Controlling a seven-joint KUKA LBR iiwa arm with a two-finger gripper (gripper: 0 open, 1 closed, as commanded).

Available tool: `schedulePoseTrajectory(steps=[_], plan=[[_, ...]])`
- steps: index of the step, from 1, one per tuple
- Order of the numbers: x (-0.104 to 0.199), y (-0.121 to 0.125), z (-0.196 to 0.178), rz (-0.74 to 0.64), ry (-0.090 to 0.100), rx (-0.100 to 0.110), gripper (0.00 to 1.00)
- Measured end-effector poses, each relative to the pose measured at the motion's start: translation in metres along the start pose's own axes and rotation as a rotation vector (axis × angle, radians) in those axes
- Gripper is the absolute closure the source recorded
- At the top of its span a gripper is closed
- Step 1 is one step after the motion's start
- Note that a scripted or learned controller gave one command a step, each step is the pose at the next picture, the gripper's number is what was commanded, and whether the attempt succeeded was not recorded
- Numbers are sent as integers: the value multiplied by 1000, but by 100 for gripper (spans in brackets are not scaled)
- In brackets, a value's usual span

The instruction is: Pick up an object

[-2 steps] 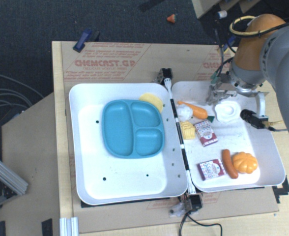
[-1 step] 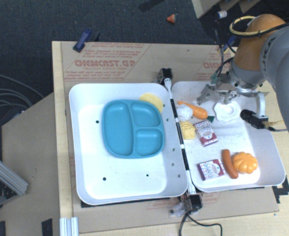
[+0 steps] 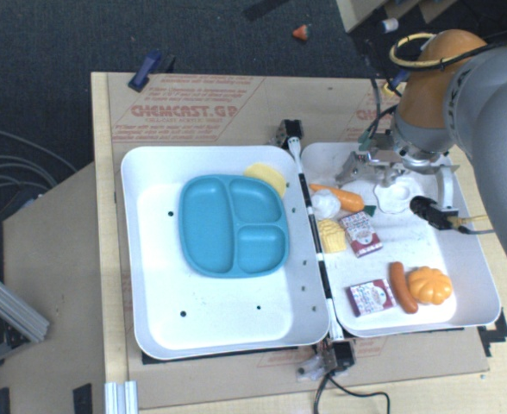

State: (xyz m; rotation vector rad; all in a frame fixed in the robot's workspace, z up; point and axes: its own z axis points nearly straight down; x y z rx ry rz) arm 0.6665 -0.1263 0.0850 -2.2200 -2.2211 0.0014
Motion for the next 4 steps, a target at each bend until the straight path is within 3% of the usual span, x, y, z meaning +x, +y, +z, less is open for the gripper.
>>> schedulePoseTrajectory(steps=[1,2,3,4], plan=[[6,-53,0,2,1,0,0],[6,-52,-10,2,1,-2,100],[6,-52,-10,2,1,-1,0],[19,0,0,0,0,-2,0]])
